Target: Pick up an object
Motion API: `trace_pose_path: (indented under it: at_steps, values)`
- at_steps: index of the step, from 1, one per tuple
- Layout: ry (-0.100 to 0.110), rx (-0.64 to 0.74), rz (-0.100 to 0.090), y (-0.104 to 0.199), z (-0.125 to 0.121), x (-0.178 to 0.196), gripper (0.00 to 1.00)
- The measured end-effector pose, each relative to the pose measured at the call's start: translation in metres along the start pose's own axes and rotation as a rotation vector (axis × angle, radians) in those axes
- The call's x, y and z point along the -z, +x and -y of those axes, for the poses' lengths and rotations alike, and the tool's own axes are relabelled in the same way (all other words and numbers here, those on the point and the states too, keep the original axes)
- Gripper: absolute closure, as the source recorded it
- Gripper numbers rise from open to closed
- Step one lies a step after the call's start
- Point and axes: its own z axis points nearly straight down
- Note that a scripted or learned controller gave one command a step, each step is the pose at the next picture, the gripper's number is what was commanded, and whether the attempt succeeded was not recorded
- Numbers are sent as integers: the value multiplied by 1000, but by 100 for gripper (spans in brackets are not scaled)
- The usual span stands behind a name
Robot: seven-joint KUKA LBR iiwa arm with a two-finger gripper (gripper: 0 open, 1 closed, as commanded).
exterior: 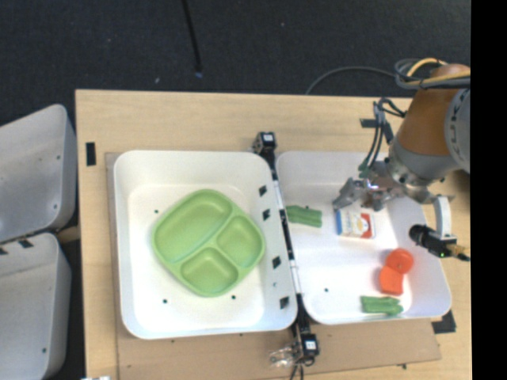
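A: Claw (360, 193)?
B: Over the right bin (317, 291), above the small white-and-red packet (356, 225). Fingers spread, nothing between them.
A: Other items near the packet?
B: Green block (304, 216) just left of it, beside the divider. Orange cup (395, 270) lower right of it. Second green piece (382, 305) further down, near the bin's front edge.
A: Left bin (131, 291)?
B: Green divided plate (208, 241), well left of the packet. Both bins sit on the wooden worktop (198, 121).
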Motion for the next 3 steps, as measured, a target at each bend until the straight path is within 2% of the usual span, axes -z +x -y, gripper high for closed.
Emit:
trace_pose_path:
  at_steps: [1,2,3]
  values:
    - [-4,2,3,6,-6,-49,0]
    - [-12,-2,4,3,-10,-54,0]
    - [-24,-3,9,1,-12,-41,100]
